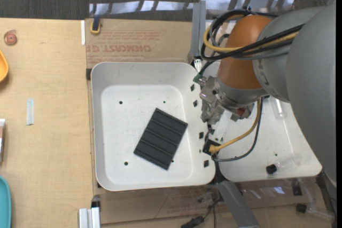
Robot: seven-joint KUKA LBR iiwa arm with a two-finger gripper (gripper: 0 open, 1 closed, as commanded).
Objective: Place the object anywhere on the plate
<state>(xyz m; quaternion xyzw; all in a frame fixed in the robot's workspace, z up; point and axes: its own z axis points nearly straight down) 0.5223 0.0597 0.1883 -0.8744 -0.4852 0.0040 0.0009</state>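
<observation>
We're early: the pincer (209, 133), grip state unreadable, hovers at the bin (107, 179) edge; next, reach the black plate (161, 138).

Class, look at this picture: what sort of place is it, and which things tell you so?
Most likely a robotics lab or test bench. A grey and orange robot arm with loose yellow cables reaches over two white bins, one holding a black ribbed plate, all set on plain cardboard.
</observation>
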